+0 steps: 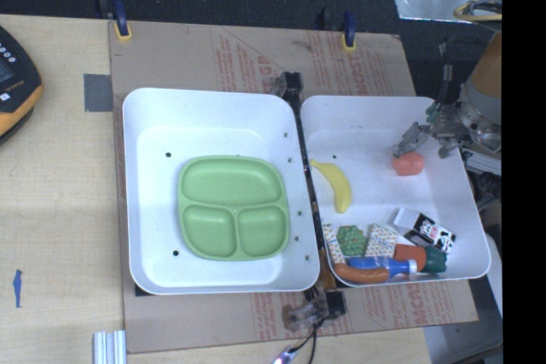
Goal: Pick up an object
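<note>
We saw a divided tray [232, 206] in the left bin [145, 119]; a banana [334, 183] lay in the right bin [358, 111].

A green plate [232, 206] with three parts lies flat in the left bin [145, 119]. The bins sit on brown cardboard [213, 55], which lies on the wooden table [51, 183]. Two blue clamps [119, 17] hold the cardboard's far edge. A yellow and black box [13, 81] sits at the table's left edge. A grey tape square [98, 92] is stuck near the left bin.
</note>
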Controlling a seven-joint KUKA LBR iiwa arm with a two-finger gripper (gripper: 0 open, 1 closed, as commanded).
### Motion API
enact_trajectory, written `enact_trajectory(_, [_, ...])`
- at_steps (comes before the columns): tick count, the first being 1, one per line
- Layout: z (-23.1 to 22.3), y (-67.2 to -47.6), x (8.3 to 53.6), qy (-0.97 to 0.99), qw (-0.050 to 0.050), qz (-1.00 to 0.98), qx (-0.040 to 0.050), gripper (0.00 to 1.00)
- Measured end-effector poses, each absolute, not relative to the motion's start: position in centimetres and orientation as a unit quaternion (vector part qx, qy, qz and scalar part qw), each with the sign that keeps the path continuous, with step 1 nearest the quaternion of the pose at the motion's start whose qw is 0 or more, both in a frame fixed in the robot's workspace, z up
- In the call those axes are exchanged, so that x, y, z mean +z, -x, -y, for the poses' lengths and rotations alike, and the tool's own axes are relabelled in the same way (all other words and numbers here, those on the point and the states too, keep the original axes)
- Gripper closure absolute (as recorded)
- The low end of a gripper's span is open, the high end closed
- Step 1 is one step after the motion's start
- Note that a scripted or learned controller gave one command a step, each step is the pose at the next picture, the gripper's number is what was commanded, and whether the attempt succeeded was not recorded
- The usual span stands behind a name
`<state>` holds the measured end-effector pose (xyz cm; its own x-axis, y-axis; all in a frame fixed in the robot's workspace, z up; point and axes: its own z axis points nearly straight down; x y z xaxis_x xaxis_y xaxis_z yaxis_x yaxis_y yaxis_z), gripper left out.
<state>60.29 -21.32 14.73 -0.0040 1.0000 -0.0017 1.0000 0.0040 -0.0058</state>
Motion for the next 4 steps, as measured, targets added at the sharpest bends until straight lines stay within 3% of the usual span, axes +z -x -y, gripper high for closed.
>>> enact_trajectory(1, [21.1, -59.8, 9.1, 0.705, 0.002, 0.709, 0.002, 0.0])
enact_trajectory(2, [21.2, -59.9, 10.3, 0.704, 0.001, 0.71, 0.0022, 1.0])
enact_trajectory(3, [14.9, -62.5, 18.0, 0.705, 0.0, 0.709, 0.0, 1.0])
enact_trajectory(4, [8.8, -64.4, 19.2, 0.705, 0.001, 0.709, 0.0007, 1.0])
